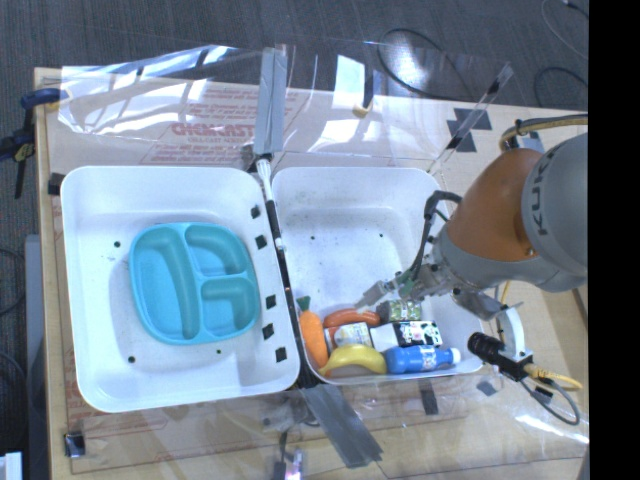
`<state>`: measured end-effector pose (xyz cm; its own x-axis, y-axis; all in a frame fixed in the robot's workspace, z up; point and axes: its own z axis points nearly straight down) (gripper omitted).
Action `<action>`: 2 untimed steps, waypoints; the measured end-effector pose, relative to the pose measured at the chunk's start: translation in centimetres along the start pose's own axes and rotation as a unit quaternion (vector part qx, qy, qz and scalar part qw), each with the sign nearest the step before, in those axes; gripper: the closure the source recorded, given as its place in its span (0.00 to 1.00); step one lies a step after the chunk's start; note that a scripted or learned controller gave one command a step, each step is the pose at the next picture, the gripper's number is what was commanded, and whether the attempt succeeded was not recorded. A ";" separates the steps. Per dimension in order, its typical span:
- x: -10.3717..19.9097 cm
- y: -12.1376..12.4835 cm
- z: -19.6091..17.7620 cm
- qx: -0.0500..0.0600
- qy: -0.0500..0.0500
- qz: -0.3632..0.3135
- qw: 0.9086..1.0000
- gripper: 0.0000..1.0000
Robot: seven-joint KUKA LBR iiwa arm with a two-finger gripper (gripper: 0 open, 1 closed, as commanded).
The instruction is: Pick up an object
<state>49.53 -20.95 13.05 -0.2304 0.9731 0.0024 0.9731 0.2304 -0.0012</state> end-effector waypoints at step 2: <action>0.3 -1.5 0.9 0.000 0.000 0.024 1.000 0.00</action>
<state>48.01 -20.96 12.13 -0.1828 0.9831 0.0024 0.9831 0.1828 -0.0007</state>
